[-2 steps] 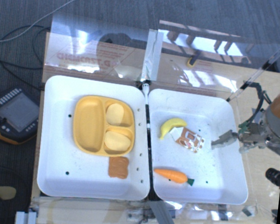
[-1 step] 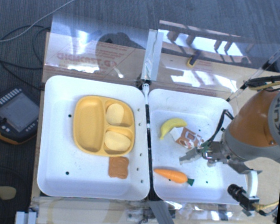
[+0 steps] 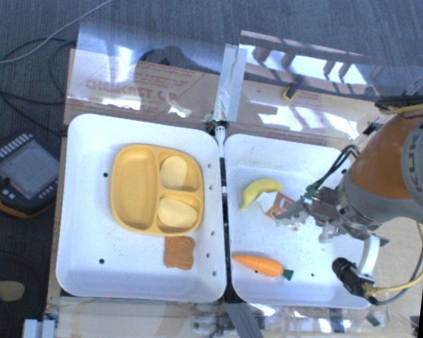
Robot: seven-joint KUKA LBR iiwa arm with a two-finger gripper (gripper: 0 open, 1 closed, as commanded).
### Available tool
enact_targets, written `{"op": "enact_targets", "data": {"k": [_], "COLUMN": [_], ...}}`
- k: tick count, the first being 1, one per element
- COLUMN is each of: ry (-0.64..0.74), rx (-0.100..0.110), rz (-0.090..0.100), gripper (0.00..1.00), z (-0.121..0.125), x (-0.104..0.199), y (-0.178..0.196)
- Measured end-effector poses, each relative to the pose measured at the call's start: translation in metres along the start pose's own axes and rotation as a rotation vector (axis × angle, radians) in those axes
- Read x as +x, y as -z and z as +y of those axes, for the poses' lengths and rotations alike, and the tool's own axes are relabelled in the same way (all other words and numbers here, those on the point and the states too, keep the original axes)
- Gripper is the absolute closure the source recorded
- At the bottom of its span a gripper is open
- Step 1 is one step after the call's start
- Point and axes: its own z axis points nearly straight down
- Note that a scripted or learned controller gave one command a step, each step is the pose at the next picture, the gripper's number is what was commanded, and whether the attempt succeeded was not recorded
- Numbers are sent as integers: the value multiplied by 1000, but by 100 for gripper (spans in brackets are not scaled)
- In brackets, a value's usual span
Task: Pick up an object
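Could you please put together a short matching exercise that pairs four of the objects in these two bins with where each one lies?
Things:
1. banana
2. carrot
3. yellow tray
4. brown slice

Places:
A. left bin, just below the divided tray
B. right bin, upper left part, beside the small orange-and-white item
C. left bin, in the middle, holding two pale pieces
D. right bin, along the near edge

Right pairs: 1-B, 2-D, 3-C, 4-A
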Motion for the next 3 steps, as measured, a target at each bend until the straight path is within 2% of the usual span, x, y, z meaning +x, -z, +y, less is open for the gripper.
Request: {"op": "enact_targets", "data": {"k": [1, 2, 3], "ry": [0, 126, 239], "rx": [0, -1, -46], "rz": [0, -4, -3], "gripper": [0, 0, 0], "z": [0, 67, 98], "x": [0, -17, 19], "y": [0, -21, -48]}}
